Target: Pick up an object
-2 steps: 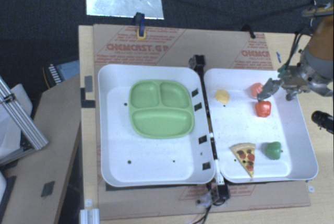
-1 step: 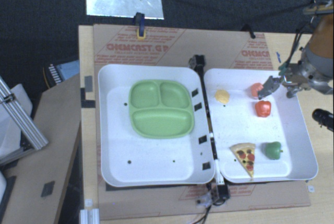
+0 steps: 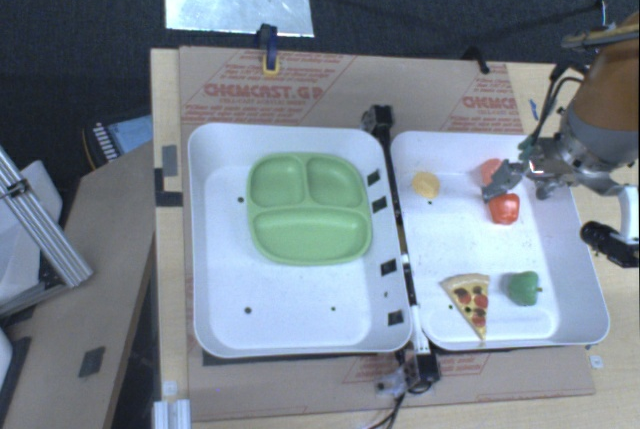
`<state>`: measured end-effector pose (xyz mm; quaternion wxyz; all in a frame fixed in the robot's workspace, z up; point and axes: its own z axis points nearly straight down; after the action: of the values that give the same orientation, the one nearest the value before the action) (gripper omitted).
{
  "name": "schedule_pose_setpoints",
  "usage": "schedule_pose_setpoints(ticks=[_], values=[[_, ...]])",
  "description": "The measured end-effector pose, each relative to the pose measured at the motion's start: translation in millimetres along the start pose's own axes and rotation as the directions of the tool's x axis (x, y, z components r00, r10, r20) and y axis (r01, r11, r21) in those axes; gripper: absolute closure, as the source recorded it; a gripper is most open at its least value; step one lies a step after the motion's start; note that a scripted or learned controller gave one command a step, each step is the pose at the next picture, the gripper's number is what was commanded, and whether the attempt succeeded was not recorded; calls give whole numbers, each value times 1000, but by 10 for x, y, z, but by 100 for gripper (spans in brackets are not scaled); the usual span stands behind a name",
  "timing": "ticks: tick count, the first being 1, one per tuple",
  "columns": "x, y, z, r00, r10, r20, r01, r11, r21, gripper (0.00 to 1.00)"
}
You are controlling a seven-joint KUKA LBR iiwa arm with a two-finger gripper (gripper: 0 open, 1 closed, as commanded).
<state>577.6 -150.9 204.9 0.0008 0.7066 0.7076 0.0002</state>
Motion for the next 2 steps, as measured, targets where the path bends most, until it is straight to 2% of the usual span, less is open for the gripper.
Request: schedule_pose_setpoints(ticks=[1,2], values=[[44,-82,472,1000,0,-1,0,1000,3,0],[124,-35,937,1000,-2,-1,2,1000,2,0]])
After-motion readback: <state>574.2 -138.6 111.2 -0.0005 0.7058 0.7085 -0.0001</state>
